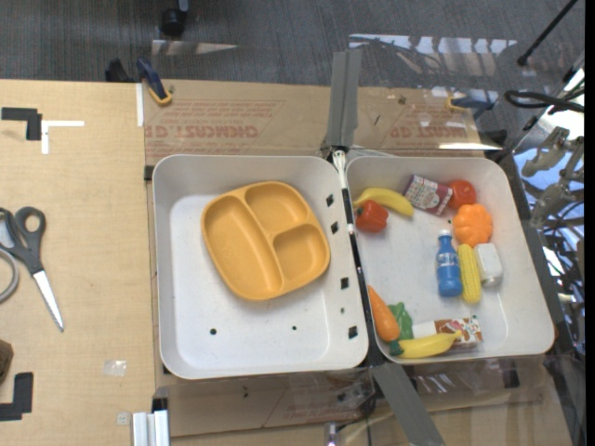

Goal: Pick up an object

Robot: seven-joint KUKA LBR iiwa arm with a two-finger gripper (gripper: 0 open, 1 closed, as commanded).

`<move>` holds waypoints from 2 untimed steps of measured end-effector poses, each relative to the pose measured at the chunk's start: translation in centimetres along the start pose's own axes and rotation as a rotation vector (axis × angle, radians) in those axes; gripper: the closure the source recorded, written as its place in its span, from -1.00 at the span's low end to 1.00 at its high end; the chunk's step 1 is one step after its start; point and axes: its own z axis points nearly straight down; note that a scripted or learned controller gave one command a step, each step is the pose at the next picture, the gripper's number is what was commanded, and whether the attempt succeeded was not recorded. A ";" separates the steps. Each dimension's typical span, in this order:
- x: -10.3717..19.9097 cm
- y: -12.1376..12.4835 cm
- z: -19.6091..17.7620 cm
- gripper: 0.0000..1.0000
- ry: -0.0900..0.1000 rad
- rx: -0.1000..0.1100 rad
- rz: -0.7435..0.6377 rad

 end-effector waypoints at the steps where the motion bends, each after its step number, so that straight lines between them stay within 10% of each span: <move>1: -7.4 2.3 13.8 -1.00 -0.001 0.000 0.003; 2: -3.9 3.8 20.4 -1.00 -0.005 0.000 -0.025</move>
